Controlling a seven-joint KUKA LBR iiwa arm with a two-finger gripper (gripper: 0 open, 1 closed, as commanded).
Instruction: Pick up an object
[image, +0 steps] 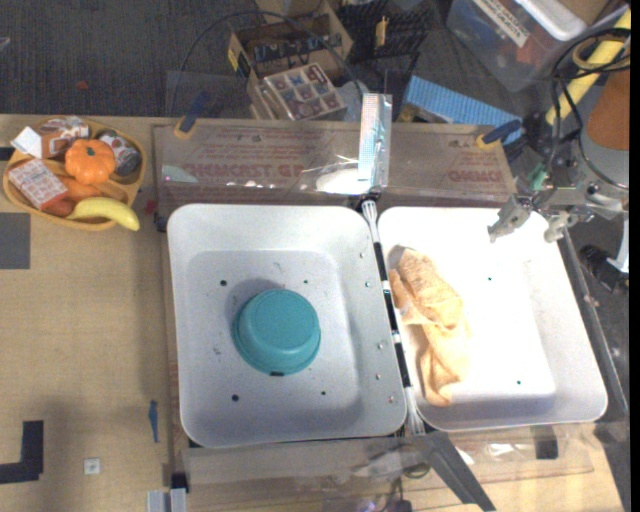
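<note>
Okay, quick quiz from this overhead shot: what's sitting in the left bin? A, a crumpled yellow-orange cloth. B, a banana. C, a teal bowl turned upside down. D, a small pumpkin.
C: the teal bowl rests, apparently upside down, near the middle of the left bin, while the yellow-orange cloth lies in the right bin, and the banana and pumpkin sit in a dish off on the bench.

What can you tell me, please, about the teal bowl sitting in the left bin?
The teal bowl is round, smooth and matte, plastic by the look of it. It lies upside down, its flat base facing up and its wider rim resting on the floor of the left bin, slightly below and left of the bin's middle. Nothing else touches it. It looks whole and clean, and the gripper is far off, over the right bin's top edge.
</note>
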